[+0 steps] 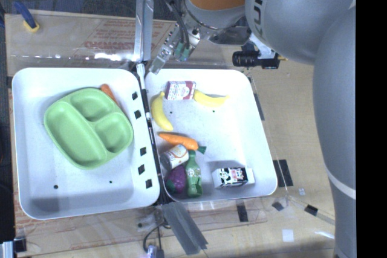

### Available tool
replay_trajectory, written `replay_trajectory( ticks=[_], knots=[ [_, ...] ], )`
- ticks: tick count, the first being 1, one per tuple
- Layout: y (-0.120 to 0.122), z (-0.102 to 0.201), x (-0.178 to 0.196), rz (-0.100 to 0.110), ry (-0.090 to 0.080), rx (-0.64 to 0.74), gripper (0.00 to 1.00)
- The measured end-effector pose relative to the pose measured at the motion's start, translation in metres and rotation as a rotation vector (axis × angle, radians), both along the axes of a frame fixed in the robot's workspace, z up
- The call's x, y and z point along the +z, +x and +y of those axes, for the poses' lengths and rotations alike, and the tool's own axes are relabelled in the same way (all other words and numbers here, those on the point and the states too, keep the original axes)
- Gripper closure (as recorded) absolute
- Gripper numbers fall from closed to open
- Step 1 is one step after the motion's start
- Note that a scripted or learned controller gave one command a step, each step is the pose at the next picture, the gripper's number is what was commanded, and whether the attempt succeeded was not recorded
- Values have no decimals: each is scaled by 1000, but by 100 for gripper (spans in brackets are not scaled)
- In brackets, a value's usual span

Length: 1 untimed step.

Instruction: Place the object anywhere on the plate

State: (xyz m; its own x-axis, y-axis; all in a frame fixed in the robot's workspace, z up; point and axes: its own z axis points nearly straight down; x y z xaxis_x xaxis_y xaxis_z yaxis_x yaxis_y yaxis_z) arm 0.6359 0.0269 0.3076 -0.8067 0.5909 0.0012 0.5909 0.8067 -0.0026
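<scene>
- Up at the far edge of the bench (pixel 290 130), the gripper (pixel 172 52) hangs over the rim where the two bins meet; whether it is released or clenched cannot be told, and nothing shows in its grasp.
- The left bin (pixel 36 190) holds the green plate (pixel 88 126), a three-section dish, with a small orange carrot (pixel 107 92) touching its far edge.
- The right bin (pixel 254 130) holds the loose things: a small carton (pixel 180 90) touching a yellow banana (pixel 210 98), a second banana (pixel 160 112) beside the divider, and a larger carrot (pixel 177 140) near the middle.
- Close to the near rim lie a green bottle (pixel 193 175), a purple vegetable (pixel 176 179), a small can (pixel 174 156) and a cow-print carton (pixel 231 176).
</scene>
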Motion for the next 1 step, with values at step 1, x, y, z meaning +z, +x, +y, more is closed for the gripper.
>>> replay_trajectory(
  ticks=[1],
  knots=[
    [-53, 37, -79, 4, -1, -41, 100]
  ],
)
